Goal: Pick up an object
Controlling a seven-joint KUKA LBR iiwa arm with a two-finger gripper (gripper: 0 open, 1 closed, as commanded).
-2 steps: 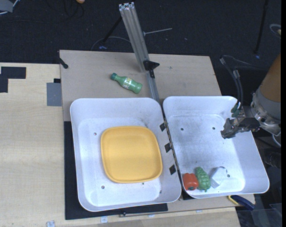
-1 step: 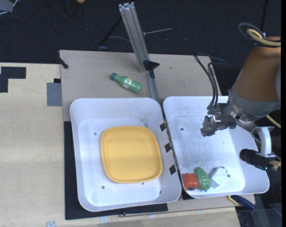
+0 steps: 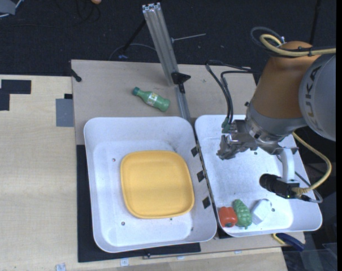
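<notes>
- Right bin (image 3: 238,179), near edge: three small objects lie in a row close to the near wall.
  - Red object (image 3: 227,216): leftmost, near the bin's near-left corner.
  - Green object (image 3: 242,212): knobbly, just right of the red object and touching it.
  - White object (image 3: 261,212): just right of the green object. Whether the two touch cannot be told.
- Left bin (image 3: 103,151): holds one yellow plate (image 3: 156,183). The plate is square with rounded corners and lies flat, roughly central on the floor, clear of the walls.
- Three black clips (image 3: 200,175) sit along the left bin's right rim, where the two bins meet.
- Gripper (image 3: 227,150): over the far-left part of the right bin, near the wall shared with the left bin.
  - It points down toward bare bin floor.
  - It is well apart from the three small objects.
  - State: cannot be told from this view, and no object is seen in it.
- Arm (image 3: 284,95): enters from the right, above the far half of the right bin. The orange band sits directly above the wrist.
- Bench (image 3: 103,89), beyond the bins:
  - Green bottle (image 3: 151,99): lies on its side just beyond the left bin's far rim, outside both bins.
  - Aluminium rail (image 3: 162,38): rises from the bench near the gap between the bins and leans away to the left.
</notes>
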